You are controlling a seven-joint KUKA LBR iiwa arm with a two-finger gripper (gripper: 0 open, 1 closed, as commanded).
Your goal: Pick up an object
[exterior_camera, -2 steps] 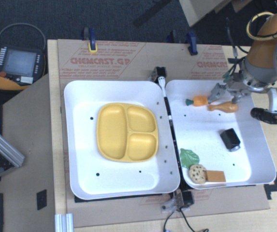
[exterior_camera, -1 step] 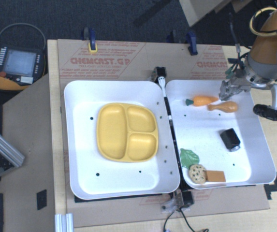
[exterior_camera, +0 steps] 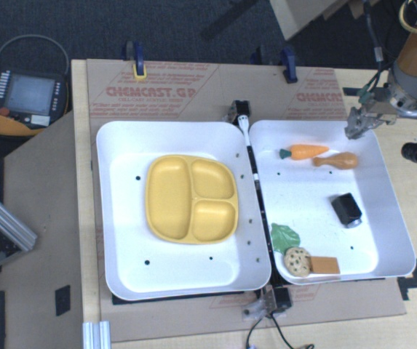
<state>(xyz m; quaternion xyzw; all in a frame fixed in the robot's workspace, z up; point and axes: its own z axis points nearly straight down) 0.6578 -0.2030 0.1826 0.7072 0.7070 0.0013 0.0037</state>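
Observation:
The right bin [exterior_camera: 383, 195] holds an orange carrot [exterior_camera: 304, 151], a brown drumstick-shaped piece [exterior_camera: 336, 161], a black block [exterior_camera: 346, 209], a green leaf [exterior_camera: 284, 236], a round cookie [exterior_camera: 296, 261] and an orange-brown cracker [exterior_camera: 324, 265]. My gripper [exterior_camera: 356, 126] hangs over the bin's far right corner, above and to the right of the drumstick. Nothing shows between its fingers.
A yellow divided plate [exterior_camera: 191, 198] lies in the left bin [exterior_camera: 121, 195]. Blue clamps [exterior_camera: 139, 59] sit on the cardboard's far edge. A pendant with a screen [exterior_camera: 26, 97] lies off the bench at left.

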